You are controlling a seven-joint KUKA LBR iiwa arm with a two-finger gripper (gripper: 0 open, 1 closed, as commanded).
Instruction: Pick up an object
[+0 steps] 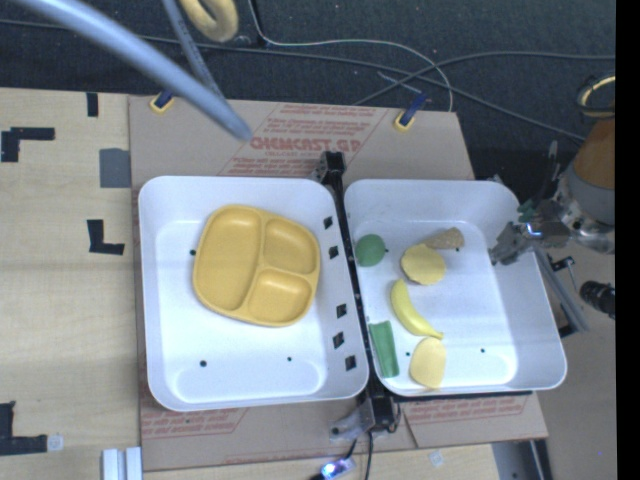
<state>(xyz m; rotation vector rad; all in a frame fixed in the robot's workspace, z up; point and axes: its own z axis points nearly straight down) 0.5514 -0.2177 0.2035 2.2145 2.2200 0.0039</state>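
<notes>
Robot hand [512, 240] hovers at the right bin [520, 313] rim, grip state unclear, beside loose toy foods like the banana [410, 310].

Red print runs across the brown cardboard sheet [300, 133] that lies under the two bins, up and well to the left of the gripper [510, 243] in the camera view. Its largest line seems to read "CHEMCAST GP", though the letters are blurred and partly crossed by a grey pole [120, 38]. The smaller red lines above and below it are too small to read.
</notes>
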